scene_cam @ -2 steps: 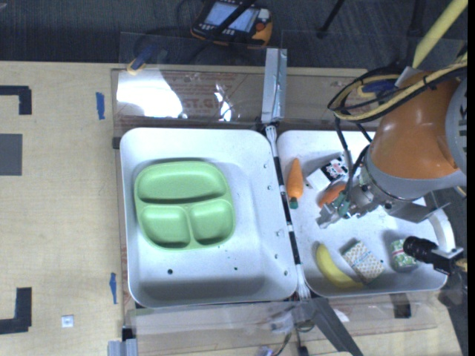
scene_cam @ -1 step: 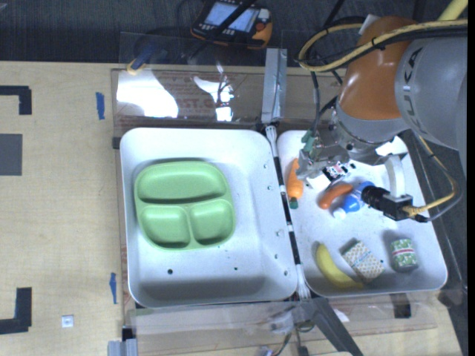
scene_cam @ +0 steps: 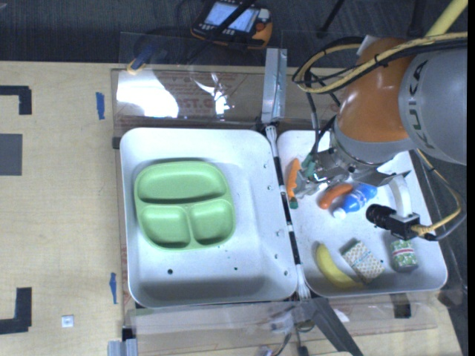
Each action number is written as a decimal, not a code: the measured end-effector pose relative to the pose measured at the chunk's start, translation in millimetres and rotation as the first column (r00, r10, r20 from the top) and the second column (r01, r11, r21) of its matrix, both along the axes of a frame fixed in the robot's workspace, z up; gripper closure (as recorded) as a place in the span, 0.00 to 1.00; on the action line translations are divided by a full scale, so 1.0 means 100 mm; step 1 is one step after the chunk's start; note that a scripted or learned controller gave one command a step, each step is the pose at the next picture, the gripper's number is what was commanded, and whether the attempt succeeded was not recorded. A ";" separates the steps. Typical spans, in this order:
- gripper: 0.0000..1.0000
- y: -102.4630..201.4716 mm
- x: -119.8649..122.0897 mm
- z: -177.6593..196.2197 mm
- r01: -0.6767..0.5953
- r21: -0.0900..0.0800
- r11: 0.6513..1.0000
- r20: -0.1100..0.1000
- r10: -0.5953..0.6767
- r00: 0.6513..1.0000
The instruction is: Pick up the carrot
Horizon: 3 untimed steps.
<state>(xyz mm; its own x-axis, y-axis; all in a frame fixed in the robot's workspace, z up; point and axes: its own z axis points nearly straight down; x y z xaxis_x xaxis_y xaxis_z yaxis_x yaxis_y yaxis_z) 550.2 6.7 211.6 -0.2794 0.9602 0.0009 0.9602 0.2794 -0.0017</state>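
Pale wood makes up the bench top (scene_cam: 52, 221), on which black angular marks and small blue tape strips are seen at the left. Two shallow white bins are set side by side on it. A green compartmented tray (scene_cam: 185, 202) lies in the left bin (scene_cam: 245, 273). At the left edge of the right bin (scene_cam: 434, 273), just beside the divider between the bins, the carrot (scene_cam: 294, 175) is seen lying roughly lengthwise along that wall. The gripper (scene_cam: 320, 170) is lowered just beside the carrot, to its right; whether it is open or closed cannot be told, and nothing is seen held by it. Further into the right bin, an orange and blue object (scene_cam: 349, 197), a banana (scene_cam: 330, 265), a patterned packet (scene_cam: 361, 259) and a small can (scene_cam: 403, 254) are spread about. A clear plastic panel (scene_cam: 193, 87) is stood behind the bins, with a handheld control pad (scene_cam: 231, 21) resting on the dark floor beyond. Yellow and black cables are looped around the arm's orange band (scene_cam: 371, 95).
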 end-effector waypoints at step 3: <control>1.00 -0.26 -0.71 -0.01 0.404 -0.001 0.915 -0.003 -0.404 0.915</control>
<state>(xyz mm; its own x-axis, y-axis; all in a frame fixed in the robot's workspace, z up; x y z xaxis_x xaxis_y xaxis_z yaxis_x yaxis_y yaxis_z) 478.8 -19.4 211.0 0.1321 0.9912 0.0006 0.9912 -0.1321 -0.0048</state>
